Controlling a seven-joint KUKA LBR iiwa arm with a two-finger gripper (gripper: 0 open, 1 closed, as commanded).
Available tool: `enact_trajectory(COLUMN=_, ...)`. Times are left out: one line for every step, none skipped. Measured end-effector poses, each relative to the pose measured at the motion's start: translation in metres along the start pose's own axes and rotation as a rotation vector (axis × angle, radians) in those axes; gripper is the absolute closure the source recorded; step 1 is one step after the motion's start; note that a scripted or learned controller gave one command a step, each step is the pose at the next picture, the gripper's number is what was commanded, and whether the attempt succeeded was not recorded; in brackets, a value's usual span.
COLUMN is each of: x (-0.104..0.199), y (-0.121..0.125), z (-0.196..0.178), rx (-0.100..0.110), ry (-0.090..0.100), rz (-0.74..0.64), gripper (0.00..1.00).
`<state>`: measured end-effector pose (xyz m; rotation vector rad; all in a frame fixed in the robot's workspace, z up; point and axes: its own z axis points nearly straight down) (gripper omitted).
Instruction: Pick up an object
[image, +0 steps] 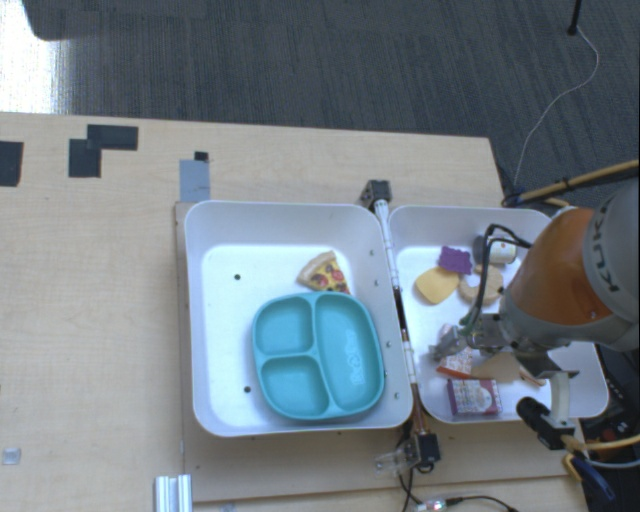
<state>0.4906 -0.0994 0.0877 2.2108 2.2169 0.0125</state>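
Note:
My gripper (455, 350) reaches down into the right bin (407, 290), near its middle, under the grey wrist and the orange band. Close in front of it lies a small maroon and white packet (472, 397), with a thin orange-red piece (455, 371) just above that. Behind the gripper sit a yellow wedge (435, 286), a purple block (455, 260) and a pale roundish piece (470, 291). The arm hides the right part of this bin.
The left bin (215, 240) holds a teal three-part plate (318, 354) and a toy pizza slice (324, 271) behind it. A ridge between the bins (392, 290) runs front to back. Bare wooden bench (90, 300) spreads to the left.

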Motion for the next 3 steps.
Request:
enact_trajectory(x=0.000, y=0.002, z=-0.011, rx=-0.004, ry=-0.001, rz=0.000, gripper=1.00)
enact_trajectory(x=0.041, y=0.110, z=-0.096, rx=0.008, ry=0.003, rz=-0.003, gripper=1.00)
enact_trajectory(x=0.082, y=0.008, z=-0.125, rx=0.011, ry=0.003, rz=-0.003, gripper=1.00)
